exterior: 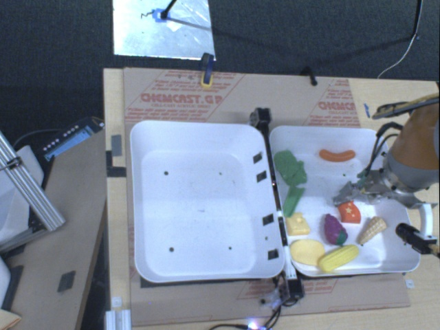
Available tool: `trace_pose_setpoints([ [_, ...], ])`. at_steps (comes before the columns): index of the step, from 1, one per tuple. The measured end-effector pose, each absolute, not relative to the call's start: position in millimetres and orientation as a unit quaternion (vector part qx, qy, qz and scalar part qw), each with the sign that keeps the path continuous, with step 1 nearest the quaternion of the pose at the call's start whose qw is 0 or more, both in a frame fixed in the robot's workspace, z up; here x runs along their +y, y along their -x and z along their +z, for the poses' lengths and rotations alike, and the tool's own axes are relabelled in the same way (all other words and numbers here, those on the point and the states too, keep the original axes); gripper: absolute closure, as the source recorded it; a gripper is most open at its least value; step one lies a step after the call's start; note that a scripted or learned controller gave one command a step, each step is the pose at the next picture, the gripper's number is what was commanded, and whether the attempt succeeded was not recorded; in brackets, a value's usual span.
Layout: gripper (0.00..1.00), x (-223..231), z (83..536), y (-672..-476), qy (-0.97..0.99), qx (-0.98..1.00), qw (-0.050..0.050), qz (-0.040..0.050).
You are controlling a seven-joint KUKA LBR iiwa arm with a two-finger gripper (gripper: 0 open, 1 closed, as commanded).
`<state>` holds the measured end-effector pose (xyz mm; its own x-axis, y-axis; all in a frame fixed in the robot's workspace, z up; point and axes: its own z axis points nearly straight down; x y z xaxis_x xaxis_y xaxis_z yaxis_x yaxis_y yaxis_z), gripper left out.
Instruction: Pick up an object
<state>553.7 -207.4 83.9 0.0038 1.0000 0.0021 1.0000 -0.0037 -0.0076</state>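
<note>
The red toy (350, 212) is lying in the right bin (313, 140), just beside the purple toy (334, 229) and the cone (371, 230); the gripper (348, 195) is hovering right above it — whether spread or pressed together cannot be told; the left bin (199, 135) is sitting alongside.

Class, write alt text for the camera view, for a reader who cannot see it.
A robot arm reaches from the right into the right bin, its gripper just above a red toy. Around it lie a sausage, green pieces, cheese, eggplant, cone and corn. The left bin sits beside it.
</note>
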Motion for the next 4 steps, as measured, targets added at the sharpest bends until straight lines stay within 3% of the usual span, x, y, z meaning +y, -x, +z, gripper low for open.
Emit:
trace_pose_setpoints([
  [1,0.00,-201.9,85.8,-623.3,0.704,-0.710,-0.004,-0.0021],
  [2,0.00,-175.6,83.0,-663.7,0.706,-0.708,0.008,0.0068],
  [3,0.00,-208.8,85.1,-651.6,0.707,-0.707,-0.002,0.0001],
  [4,0.00,-206.4,84.3,-666.7,0.706,-0.708,0.006,0.0035],
])
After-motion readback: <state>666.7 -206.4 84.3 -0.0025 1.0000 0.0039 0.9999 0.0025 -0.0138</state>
